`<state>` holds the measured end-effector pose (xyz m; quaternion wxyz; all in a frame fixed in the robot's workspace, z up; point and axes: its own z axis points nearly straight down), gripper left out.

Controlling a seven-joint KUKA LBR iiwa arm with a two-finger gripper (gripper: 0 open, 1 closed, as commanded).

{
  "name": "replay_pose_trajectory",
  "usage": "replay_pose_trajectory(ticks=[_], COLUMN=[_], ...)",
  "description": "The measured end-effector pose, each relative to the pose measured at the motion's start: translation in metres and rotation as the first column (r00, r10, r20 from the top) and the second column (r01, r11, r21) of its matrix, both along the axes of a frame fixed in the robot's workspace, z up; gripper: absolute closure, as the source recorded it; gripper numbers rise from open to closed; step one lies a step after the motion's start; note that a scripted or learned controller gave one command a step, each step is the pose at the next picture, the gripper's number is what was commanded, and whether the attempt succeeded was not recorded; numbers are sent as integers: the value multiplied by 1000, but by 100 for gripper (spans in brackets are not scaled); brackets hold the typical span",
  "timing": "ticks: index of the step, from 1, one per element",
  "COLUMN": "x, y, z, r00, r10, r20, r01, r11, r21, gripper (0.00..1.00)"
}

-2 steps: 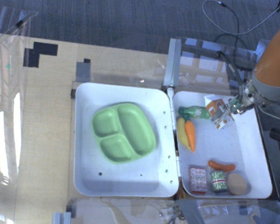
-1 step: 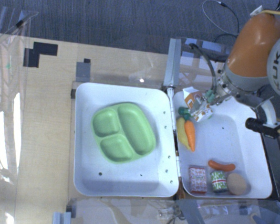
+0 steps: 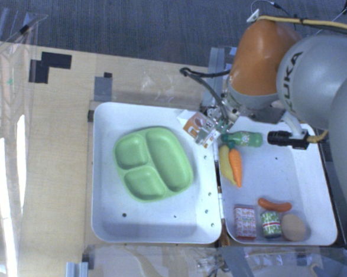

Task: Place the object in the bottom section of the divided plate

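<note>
Above seam between bins, gripper (image 3: 213, 127) hovers beside small printed packet (image 3: 197, 127) at left bin's (image 3: 102, 177) upper right edge — finger state cannot tell. Packet looks light, thin, crinkly; best pinched across flat faces. Green divided plate (image 3: 154, 162) sits nearby, leftward.

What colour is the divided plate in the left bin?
Light green divided plate, clearest in the camera view.

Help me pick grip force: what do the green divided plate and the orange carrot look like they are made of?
The green divided plate looks like moulded plastic: uniform colour, soft rounded ridges, faint sheen. The carrot seems a plastic toy, smooth and evenly orange, though rubber or foam can't be excluded. Both look rigid, but that is a guess from appearance.
</note>
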<state>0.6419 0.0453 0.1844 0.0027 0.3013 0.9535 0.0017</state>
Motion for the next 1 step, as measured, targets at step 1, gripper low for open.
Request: replay_pose_trajectory(ticks=[1], x=[13], y=[52], z=[2], r00=[997], r10=[74], r20=[4], r01=[-74], r11=[997], r21=[0], gripper=[100])
